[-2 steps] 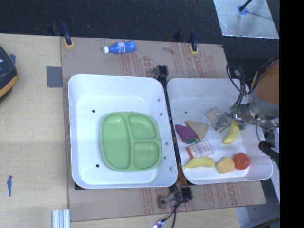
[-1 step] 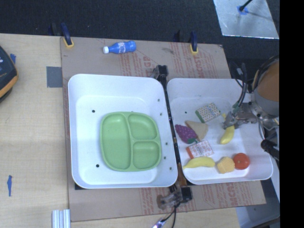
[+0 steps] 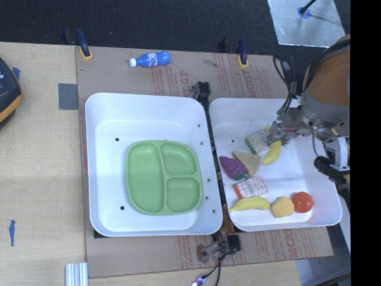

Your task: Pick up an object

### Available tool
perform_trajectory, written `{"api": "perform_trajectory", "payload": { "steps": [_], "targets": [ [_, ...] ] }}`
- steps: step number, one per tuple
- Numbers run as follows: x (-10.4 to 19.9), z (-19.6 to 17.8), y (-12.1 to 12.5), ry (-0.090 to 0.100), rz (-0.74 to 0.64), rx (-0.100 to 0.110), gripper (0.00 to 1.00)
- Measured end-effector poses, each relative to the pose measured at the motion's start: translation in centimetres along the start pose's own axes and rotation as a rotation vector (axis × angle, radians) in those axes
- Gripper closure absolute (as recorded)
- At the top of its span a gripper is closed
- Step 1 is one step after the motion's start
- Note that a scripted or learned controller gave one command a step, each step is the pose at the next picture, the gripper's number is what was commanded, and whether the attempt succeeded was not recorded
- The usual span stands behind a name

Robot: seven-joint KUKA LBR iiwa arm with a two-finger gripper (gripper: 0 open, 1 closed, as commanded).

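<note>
From above, two white bins sit side by side on a brown board. The left bin (image 3: 95, 159) has a green plate (image 3: 163, 176) with three parts lying in its middle, and lots of bare white floor all around it.

The right bin (image 3: 324, 216) is more crowded. Toy food lies in it: purple grapes (image 3: 233, 166), a tan wedge (image 3: 249, 161), a small red and white packet (image 3: 250, 187), a yellow banana (image 3: 250, 204) by the near wall, a yellow lump (image 3: 283, 207) and a red tomato (image 3: 302, 201) touching it. A second small banana (image 3: 272, 152) and a little speckled square (image 3: 258, 142) lie farther back. The back left corner of this bin is bare.

The arm (image 3: 327, 94) comes in from the right and is cut off at the edge. Its gripper (image 3: 278, 133) is low, just above the small banana and the speckled square. I cannot tell how wide it is or if it has hold of anything; that part is dark and blurry.

A blue and white bottle (image 3: 150, 59) lies on its side on the board behind the left bin. There is red print on the board, but it is too faint to read. The packet's label is too small to read too.
</note>
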State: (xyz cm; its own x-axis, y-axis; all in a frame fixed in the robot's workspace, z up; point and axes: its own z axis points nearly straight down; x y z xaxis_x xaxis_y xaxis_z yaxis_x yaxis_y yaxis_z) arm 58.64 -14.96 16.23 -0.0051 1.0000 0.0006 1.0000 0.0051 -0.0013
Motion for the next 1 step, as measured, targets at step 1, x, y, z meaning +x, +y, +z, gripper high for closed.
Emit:
{"api": "perform_trajectory", "payload": {
  "steps": [1],
  "targets": [
    [7.28,-3.92,0.37,0.0,0.0,0.001,1.0]
  ]
}}
